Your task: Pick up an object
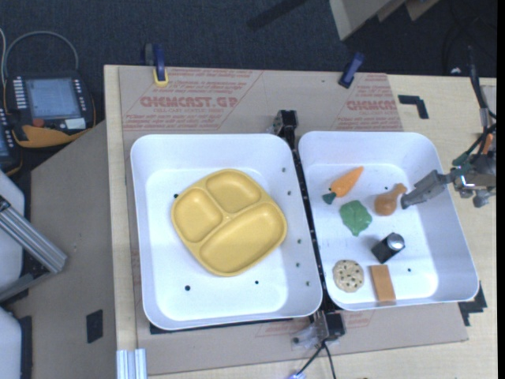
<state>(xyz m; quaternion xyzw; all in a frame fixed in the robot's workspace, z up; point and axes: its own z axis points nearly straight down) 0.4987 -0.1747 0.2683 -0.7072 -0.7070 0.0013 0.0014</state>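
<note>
One brown drumstick (388, 200) just left of jaws (412, 198), grip state unclear.

Right bin (442, 235) contents: orange carrot (347, 181), tilted; brown drumstick (389, 200); green broccoli (356, 216); black-and-silver cup (388, 247); round cookie (348, 275); tan block (382, 283), btm edge.

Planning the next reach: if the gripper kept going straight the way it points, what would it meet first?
Probably the brown drumstick-shaped toy: the gripper points left across the right bin, its tip right beside that toy. Height is unclear from above, so it might pass over it; the carrot lies farther along.
</note>
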